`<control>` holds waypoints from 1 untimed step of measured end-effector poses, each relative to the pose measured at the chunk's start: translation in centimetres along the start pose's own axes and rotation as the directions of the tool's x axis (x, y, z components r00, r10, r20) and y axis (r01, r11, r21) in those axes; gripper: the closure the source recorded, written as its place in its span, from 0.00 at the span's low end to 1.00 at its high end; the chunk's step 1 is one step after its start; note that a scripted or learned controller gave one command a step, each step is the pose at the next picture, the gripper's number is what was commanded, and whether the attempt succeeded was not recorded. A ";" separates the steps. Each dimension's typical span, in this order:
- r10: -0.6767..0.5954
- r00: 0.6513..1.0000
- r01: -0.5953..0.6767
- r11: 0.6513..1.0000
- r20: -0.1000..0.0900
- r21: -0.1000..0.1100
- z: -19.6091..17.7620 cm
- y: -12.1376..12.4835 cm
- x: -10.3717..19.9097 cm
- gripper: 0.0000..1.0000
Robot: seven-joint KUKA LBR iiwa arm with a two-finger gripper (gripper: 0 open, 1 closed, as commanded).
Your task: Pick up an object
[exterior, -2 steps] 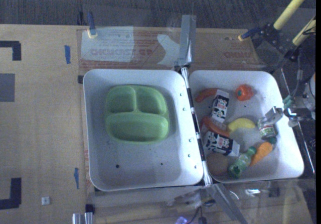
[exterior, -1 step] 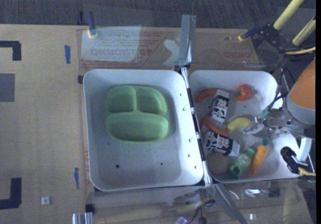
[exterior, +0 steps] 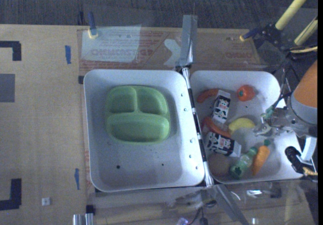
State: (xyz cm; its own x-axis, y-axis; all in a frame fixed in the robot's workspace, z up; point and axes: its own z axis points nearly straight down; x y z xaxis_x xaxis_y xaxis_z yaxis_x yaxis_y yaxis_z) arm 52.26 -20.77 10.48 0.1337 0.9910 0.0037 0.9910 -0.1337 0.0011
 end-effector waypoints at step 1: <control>0.057 0.998 -0.057 0.998 0.005 0.000 -9.6 5.1 3.2 1.00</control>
